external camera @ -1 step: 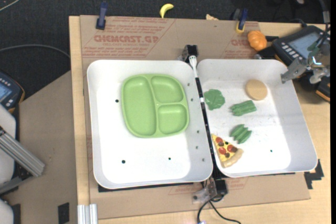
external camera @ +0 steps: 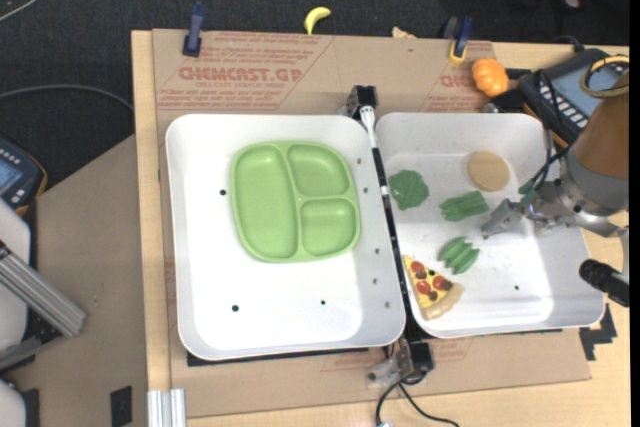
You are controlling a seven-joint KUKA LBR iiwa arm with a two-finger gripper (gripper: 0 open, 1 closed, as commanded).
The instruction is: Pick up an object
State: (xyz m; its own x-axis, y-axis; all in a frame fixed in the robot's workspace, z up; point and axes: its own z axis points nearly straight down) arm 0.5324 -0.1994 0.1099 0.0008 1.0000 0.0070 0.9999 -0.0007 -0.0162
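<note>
Pincer [external camera: 503,218] low in right bin [external camera: 520,310] beside green toy [external camera: 464,207]; grip state unclear

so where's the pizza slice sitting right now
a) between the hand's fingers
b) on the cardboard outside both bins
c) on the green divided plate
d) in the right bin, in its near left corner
d: the pizza slice lies on the floor of the right bin, in the near left corner by the divider, apart from the green divided plate in the left bin and well clear of the hand.
</note>
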